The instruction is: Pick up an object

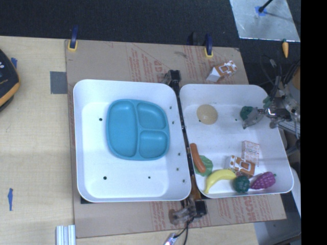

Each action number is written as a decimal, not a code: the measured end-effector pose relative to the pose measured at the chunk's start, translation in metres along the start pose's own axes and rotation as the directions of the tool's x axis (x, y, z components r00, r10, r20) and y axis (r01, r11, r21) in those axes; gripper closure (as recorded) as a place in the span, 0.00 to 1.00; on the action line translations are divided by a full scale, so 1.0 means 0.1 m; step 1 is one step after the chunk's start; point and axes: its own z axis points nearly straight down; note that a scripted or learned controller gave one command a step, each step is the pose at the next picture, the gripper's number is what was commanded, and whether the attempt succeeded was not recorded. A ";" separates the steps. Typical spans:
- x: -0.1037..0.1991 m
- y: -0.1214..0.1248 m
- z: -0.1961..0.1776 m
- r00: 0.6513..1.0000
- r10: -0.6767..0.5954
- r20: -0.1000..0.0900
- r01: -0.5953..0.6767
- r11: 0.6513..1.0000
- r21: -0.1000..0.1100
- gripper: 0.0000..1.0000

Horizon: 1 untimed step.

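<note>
The right bin point(276, 137) holds several toy foods. A beige round piece point(207, 114) lies at its back left and a small dark green object point(247, 112) at its back right. Along the front are an orange-red sausage point(194, 155), a yellow banana point(219, 178), a green broccoli point(241, 184) and purple grapes point(262, 180), with two small cartons point(242, 165) behind them. My gripper point(260, 113) reaches in from the right edge, low over the bin and right against the dark green object.
The left bin point(87, 157) carries a blue divided plate point(138, 129). A small carton point(223, 70) lies on the cardboard behind the right bin. Clamps hold the cardboard at the back edge. A yellow-black device point(6, 80) sits at the far left.
</note>
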 end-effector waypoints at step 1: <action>-0.01 0.46 0.61 1.000 0.001 0.000 -0.001 1.000 -0.001 0.00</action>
